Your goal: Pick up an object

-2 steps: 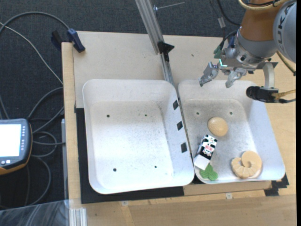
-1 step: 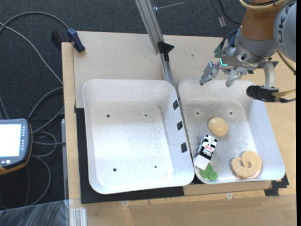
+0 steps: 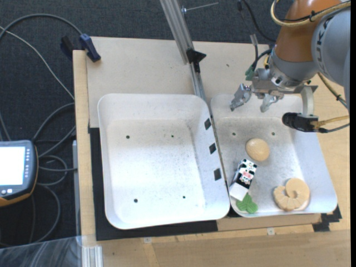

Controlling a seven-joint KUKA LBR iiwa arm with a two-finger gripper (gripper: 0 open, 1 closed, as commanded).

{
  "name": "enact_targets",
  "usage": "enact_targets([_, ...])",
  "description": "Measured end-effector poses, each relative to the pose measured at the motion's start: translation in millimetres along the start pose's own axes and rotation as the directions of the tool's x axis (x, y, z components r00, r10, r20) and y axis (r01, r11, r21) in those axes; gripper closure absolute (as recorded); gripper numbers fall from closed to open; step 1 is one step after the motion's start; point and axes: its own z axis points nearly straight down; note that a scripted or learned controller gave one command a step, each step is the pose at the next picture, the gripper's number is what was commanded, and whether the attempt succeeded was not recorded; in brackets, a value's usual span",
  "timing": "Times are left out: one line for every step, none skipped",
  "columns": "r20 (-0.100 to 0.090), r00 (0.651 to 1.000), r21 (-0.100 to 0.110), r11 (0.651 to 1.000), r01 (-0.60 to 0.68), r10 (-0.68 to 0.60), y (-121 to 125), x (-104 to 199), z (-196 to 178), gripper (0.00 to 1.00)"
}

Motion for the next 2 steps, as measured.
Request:
enact_targets([0.000,1.000,0.000,1.000,-0.001,0.001,9,-3,50,0.00])
enact_targets([0.000,1.000,0.001,1.000,0.000,0.000,1,-4,95,0.00])
